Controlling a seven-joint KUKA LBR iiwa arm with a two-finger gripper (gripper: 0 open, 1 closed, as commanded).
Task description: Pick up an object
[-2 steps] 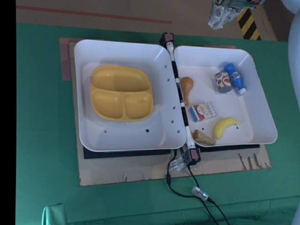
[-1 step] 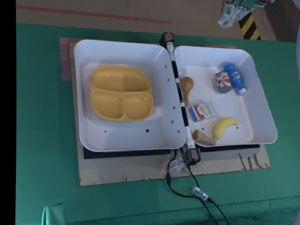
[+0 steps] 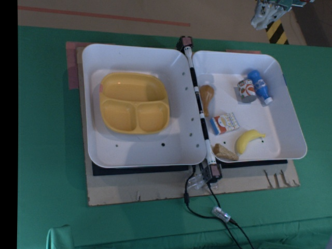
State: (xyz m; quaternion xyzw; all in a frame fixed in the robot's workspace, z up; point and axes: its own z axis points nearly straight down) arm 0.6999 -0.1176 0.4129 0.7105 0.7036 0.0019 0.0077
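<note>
Green cloth (image 3: 44,139) spreads wide around both white bins. Left bin (image 3: 104,154) carries a yellow divided tray (image 3: 134,102), with bare floor along its rims. Right bin (image 3: 290,139) keeps open floor at its right side. My claw (image 3: 270,15) hangs beyond its far corner, well apart from everything; whether it's spread, I cannot tell. Banana (image 3: 248,140) lies near the near rim, carton (image 3: 224,123) beside it, bottle (image 3: 260,86) and can (image 3: 247,90) touching nearer me.

Robot lab, hazard-striped floor (image 3: 270,19), cabled bins (image 3: 290,139)
</note>
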